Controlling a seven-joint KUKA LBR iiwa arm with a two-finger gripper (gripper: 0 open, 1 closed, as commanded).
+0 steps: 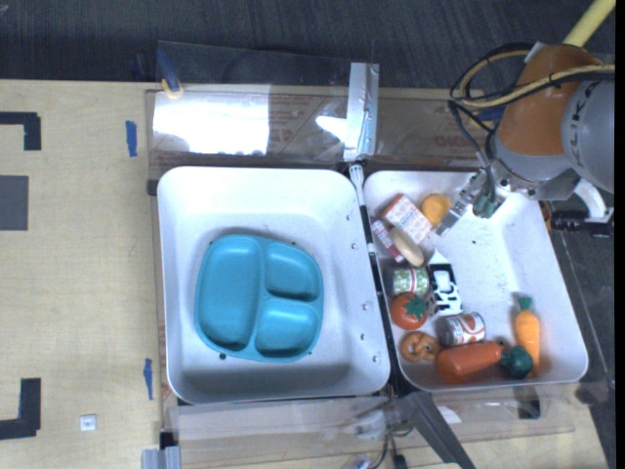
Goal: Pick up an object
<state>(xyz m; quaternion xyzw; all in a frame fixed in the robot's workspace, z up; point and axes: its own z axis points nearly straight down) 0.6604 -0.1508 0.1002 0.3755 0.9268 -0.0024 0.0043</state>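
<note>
Overhead view of the desk (68, 262). Left bin (176, 262): one blue divided plate (260, 296). Right bin (557, 291): toy foods crowded along its left and lower sides — a tomato (410, 310), a small can (461, 329), a carrot (527, 332), a sausage (471, 361). The pincer (467, 206) hangs over the bin's upper part, beside an orange piece (436, 208) — how far it is open cannot be told, and nothing shows in its grip.

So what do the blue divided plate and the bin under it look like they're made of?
The blue divided plate looks like moulded plastic: uniform colour, soft sheen, rounded compartments. The left bin also seems plastic, white and smooth with rounded corners, though that's only a guess.
</note>
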